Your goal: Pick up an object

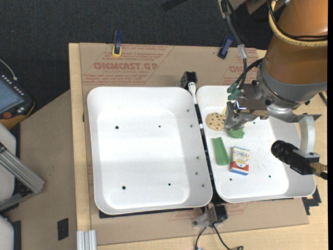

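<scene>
From my seat I see the arm [299,46] reaching in from the right, its orange band above the grey wrist, with the end effector [235,125] lowered into the right bin [260,189]. Its tips sit over a small green knobbly piece [238,133] at the upper middle of that bin; I cannot tell whether they are apart or closed, since the wrist hardware blocks my line of sight, and they may be touching the piece.

Just left of the end effector lies a round tan cookie-like disc [214,121]. Below it, near the bin's left wall, lies a green oblong block [220,151]. Just right of that block lies a small carton [240,160] with red, white and blue print.

The left bin [99,139] sits side by side with the right one on a cardboard sheet [130,61] covering the worktop. A blue clamp [117,43] grips the sheet's far edge.
</scene>
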`<action>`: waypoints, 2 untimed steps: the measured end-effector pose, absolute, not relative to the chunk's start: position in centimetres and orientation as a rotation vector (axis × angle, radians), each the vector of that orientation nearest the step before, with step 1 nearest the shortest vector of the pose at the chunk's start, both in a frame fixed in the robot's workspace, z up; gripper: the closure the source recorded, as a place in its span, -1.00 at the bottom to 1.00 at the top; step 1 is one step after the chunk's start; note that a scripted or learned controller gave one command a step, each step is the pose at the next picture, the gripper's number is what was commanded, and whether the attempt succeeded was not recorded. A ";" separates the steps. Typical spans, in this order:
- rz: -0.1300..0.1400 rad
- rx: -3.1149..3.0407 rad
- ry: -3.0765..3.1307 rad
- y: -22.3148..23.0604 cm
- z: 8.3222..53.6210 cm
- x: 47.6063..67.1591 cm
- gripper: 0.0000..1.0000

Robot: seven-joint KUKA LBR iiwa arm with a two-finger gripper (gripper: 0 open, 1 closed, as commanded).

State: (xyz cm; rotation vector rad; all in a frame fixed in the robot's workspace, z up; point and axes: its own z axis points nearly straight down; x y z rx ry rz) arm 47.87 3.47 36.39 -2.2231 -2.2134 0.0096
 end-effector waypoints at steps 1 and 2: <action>-0.008 -2.224 -2.228 4.9 39.6 55.4 1.00; 0.015 -2.222 -2.209 0.7 30.7 49.0 1.00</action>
